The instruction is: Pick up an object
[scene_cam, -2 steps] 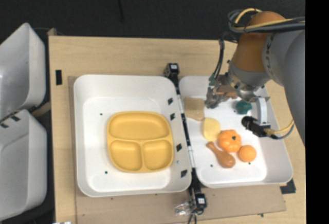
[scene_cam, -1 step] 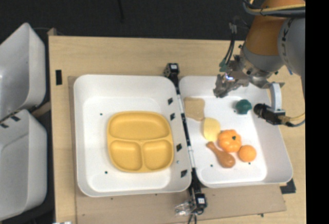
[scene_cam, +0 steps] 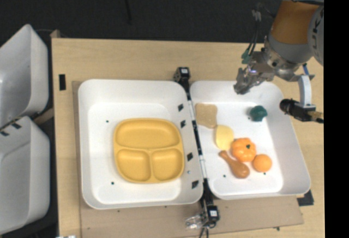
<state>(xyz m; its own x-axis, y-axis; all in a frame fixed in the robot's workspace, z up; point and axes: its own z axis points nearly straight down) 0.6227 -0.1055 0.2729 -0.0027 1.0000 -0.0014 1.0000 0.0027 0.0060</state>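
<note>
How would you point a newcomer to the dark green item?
Start at the right-hand shallow white bin. Along its far right side, apart from the food cluster, lies a small dark teal-green rounded object. Its neighbours, the orange ball and orange pumpkin-shaped toy, are warm-coloured; it alone is green.

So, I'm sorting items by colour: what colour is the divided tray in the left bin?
The divided tray is yellow, seen plainly in the camera view.

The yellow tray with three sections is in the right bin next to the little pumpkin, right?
Not quite. The yellow tray sits in the left bin, as the camera view shows. The little pumpkin is in the right bin, with the other small food pieces.
</note>
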